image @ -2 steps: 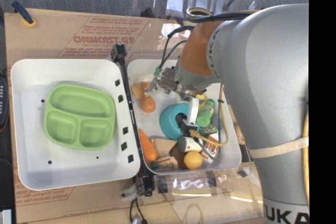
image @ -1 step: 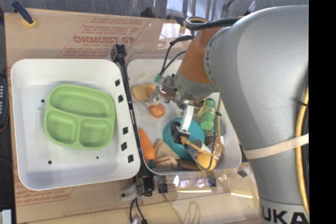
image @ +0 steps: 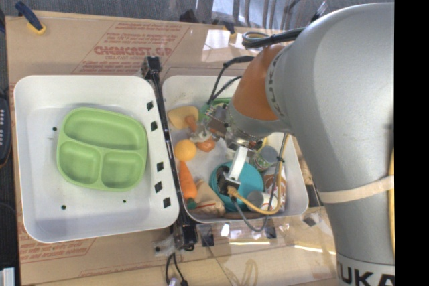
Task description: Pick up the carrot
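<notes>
The long orange carrot (image: pixel 187 181) is seen in the white right bin (image: pixel 194 86); whether the gripper (image: pixel 210 125) is clenched cannot be told.

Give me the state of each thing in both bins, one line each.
carrot: lying flat in the right bin, along its left wall, not lifted.
yellow ball: resting just beyond the carrot's far end.
teal bowl: in the right bin, partly hidden by the arm.
green divided plate: right side up, flat in the left bin.
</notes>
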Robot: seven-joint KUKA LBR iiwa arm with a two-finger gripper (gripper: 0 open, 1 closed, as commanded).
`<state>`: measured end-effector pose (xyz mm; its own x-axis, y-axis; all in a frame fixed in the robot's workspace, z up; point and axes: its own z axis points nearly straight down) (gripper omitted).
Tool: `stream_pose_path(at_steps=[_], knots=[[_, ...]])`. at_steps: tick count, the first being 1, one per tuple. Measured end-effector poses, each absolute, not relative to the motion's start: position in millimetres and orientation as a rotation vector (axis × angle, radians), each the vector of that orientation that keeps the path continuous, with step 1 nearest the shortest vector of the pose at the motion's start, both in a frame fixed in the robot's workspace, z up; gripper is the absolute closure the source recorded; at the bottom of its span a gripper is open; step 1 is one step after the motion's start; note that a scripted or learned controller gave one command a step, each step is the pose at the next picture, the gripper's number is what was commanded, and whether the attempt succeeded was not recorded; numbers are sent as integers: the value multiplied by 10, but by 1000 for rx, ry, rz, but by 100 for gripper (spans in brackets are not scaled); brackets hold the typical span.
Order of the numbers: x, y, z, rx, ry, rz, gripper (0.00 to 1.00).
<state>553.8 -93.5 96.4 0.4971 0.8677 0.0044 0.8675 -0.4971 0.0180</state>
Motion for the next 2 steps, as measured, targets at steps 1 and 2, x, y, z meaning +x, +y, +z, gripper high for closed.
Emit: stream_pose_path(at_steps=[1,2], knots=[[5722,-896,961,2920,1138,19,0],[5727,-941,1038,3057,652,77,0]])
